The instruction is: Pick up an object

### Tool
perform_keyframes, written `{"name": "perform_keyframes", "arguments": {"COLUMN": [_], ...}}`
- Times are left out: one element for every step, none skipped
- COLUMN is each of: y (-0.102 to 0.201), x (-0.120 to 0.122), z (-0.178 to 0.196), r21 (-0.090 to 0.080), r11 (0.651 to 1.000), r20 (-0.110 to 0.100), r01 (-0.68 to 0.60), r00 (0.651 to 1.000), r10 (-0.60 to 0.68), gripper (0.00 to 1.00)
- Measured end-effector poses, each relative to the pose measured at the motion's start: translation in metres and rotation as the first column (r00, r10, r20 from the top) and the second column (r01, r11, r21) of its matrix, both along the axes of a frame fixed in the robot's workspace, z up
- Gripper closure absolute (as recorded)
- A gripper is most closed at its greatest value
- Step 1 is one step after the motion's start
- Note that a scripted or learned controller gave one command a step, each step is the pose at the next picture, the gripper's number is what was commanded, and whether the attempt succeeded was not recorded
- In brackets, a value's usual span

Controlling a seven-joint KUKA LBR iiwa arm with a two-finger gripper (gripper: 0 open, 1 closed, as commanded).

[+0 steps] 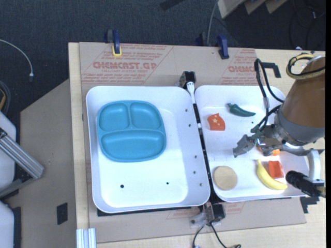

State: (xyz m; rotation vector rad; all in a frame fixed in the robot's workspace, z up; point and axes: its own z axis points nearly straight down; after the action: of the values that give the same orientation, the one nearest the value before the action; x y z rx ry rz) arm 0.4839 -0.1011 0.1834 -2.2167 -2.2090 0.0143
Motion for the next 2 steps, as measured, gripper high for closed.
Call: {"name": "perform_keyframes", "arguments": {"y": [0.000,0.008], "x": [0.003,0.001], "z": [0.007,-0.039], "r21": [-0.002,0.000], "r11": [1.000,1.000], "r20": [0.015,0.009], "r01": [-0.003,-0.003], "r00": [1.000,1.000], "r10": [0.003,0.003], "gripper": [0.00,0.00]}}
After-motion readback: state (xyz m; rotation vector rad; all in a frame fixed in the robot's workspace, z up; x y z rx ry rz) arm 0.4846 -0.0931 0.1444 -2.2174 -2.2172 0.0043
